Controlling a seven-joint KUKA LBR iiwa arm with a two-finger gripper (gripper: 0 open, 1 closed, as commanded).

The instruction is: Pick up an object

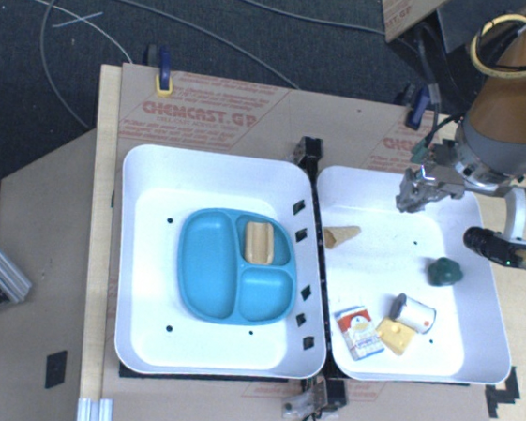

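Cardboard sheeting covers the bench (256, 110), and two white bins sit on it side by side. Left bin (137, 323) holds a blue tray (208, 274) with three compartments; a tan block (259, 242) lies in the tray's upper right compartment, long axis running up and down the view.

Right bin (472, 361) holds the loose things. A tan wedge (341, 235) lies near its left wall, long axis roughly across the view, tip pointing left. A dark green lump (445, 271) sits toward the right wall. Along the near edge, close together, are a red and white packet (355, 329), a yellow piece (396, 337) and a white cylinder (414, 314) with a dark end.

The gripper (414, 192) hangs over the far part of the right bin, apart from every object. Nothing is between its fingers that I can see; the tips look close together, though at this size and angle how far they stand open cannot be told.

Judged from this, the wedge is the nearest candidate: it lies to the left of the fingers and nearer the camera. The green lump lies about as far off the other way, to the right and nearer the camera. The cluster is well apart, at the bin's near edge. Taking the wedge would probably call for closing across its short width.
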